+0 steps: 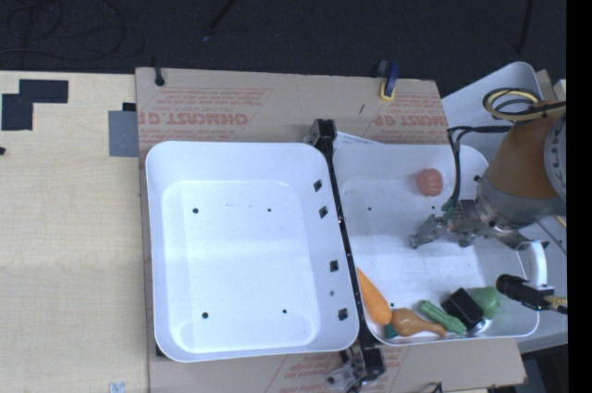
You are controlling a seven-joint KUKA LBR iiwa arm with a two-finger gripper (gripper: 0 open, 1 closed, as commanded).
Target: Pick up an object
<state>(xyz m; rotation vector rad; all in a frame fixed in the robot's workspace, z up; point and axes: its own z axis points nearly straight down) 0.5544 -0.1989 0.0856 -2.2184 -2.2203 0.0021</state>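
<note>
The pick is looking unfinished: the hand (427, 235) is hanging low inside the right bin (398, 162), and nothing is showing between its parts, so no object is being carried as far as the view shows. Whether the hand is open or closed cannot be told, since it is small and blurred against the white floor. Grasping and lifting are both remaining, by this judgement. The nearest candidate is the pink ball (429, 182), sitting just beyond the hand toward the bin's far wall and apart from it. The other things are lying in a cluster nearer the camera than the hand, along the bin's near edge: a carrot (372, 296) by the divider, a tan piece (411, 322) beside it, a green piece (442, 316), and a black block (463, 306) touching a second green thing (487, 300). The left bin (242, 162), well away past the divider, is showing bare white floor with small dark marks. Both bins are resting on cardboard (277, 109) on the surface.
</note>
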